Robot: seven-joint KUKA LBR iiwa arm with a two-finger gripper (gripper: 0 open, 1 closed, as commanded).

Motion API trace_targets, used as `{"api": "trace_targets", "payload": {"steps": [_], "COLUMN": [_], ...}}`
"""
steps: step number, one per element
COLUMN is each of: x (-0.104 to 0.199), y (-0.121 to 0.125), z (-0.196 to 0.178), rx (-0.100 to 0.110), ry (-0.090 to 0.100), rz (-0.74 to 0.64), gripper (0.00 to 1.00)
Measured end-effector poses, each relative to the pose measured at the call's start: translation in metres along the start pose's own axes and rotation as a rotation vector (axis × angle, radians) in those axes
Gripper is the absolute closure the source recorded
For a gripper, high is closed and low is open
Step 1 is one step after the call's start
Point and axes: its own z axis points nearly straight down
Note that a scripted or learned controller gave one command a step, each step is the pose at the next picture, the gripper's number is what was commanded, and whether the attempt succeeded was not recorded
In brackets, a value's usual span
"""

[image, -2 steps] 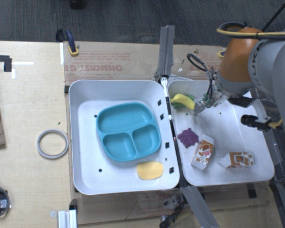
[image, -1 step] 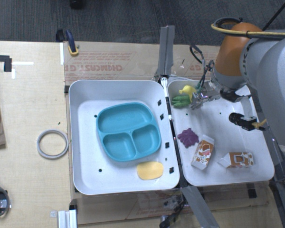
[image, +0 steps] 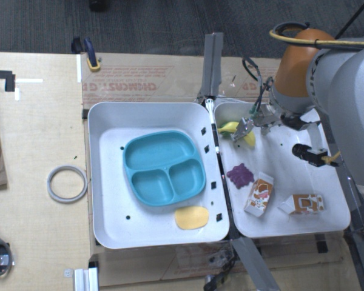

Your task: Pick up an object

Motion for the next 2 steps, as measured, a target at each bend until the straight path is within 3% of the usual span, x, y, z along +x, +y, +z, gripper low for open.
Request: {"api": "trace_targets", "payload": {"steps": [1,2], "x": [0.0,0.081], "y": [0.0,0.025], "z": [-0.009,-0.1], "rx": [0.0,-0.001], "ry": [-0.002,0.001], "rz": [-0.003,0.125], "gripper": [1.0,1.0]}}
